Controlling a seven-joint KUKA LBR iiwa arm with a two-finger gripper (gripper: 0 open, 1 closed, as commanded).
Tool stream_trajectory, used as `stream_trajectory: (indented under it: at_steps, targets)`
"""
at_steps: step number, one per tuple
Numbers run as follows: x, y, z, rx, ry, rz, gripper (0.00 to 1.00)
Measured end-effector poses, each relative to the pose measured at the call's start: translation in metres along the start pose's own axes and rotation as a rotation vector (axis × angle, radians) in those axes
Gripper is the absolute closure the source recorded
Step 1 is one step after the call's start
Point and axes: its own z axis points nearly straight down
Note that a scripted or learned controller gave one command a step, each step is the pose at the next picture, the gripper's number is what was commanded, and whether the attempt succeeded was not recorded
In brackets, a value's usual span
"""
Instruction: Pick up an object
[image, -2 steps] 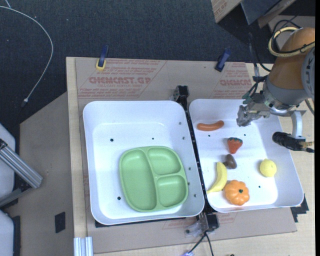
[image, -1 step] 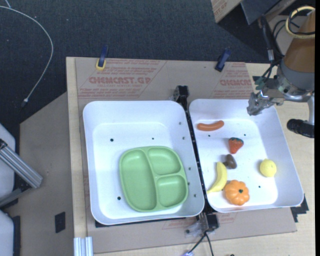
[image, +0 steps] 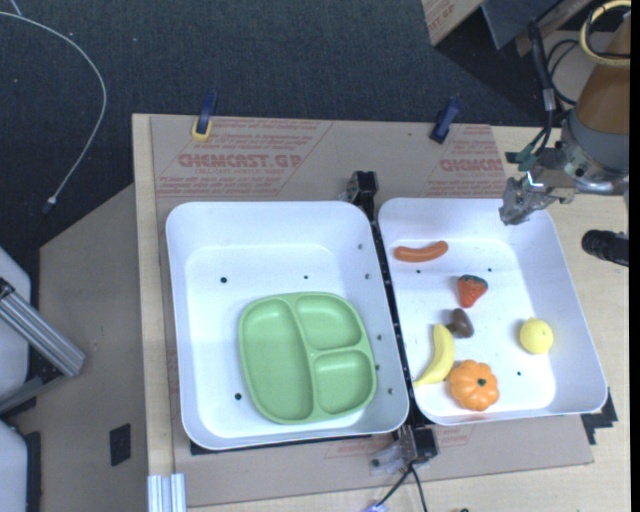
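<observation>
Clearly, orange pumpkin (image: 473, 385) sits beside yellow banana (image: 437, 355).

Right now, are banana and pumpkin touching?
Touching. The camera view shows the banana's lower tip meeting the pumpkin's left side, no white bin floor between them.

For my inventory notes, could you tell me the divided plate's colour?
Light green; the divided plate shows clearly in the camera view.

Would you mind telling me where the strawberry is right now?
The strawberry lies in the right bin, near its middle, just below the sausage and above the small brown object beside the banana.
</observation>
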Motion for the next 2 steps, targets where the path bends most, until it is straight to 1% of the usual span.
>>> stream_trajectory:
  at_steps: [1,2]
  targets:
    - [0.045,-0.018,0.008,0.008,0.003,-0.003,1.00]
    - [0.098,-0.034,0.017,0.009,0.004,-0.005,1.00]
